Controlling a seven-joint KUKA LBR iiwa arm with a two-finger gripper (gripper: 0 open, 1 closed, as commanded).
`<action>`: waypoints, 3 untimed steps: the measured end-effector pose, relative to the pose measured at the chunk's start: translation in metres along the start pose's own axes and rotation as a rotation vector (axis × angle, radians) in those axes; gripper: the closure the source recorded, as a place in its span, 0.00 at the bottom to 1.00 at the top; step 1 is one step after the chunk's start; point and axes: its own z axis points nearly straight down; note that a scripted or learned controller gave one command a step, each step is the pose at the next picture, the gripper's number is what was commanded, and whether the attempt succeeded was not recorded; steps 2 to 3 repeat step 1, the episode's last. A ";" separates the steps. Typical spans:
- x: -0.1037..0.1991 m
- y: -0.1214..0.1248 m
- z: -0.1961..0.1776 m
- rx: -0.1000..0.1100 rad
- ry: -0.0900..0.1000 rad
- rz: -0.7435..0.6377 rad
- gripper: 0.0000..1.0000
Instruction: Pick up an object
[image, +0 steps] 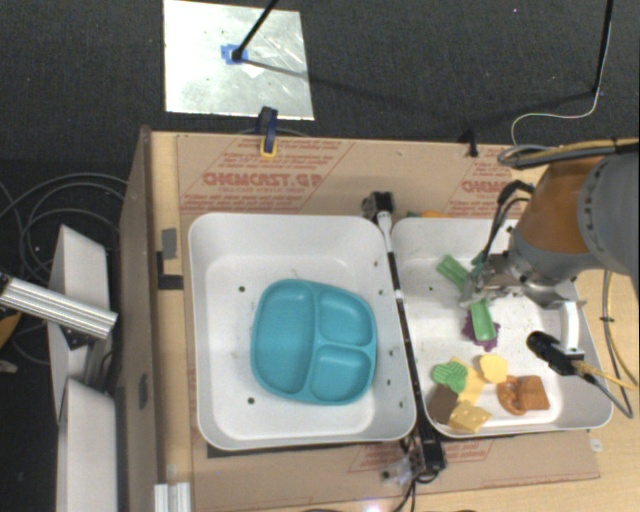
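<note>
Your jaws (486, 290) sit over rt bin (425, 330), far side, above green block (483, 322); can't tell how wide they stand or whether anything's held. Toy foods (487, 385) cluster near-right. Blue divided plate (313, 341) in left bin (220, 300).

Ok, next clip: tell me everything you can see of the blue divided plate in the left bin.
The blue divided plate is a light teal, plastic-looking dish with rounded corners, split by raised ridges into three compartments: one long section on the view's left and two smaller ones on the right. It lies flat, face up and slightly rotated, roughly in the middle of the left bin. It rests on the bin floor, clear of the walls, and its compartments look bare.
</note>
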 end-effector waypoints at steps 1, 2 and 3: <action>0.067 -0.014 -0.093 -0.001 0.001 -0.006 1.00; 0.067 -0.014 -0.093 -0.001 0.001 -0.006 1.00; 0.067 -0.014 -0.093 -0.001 0.001 -0.006 1.00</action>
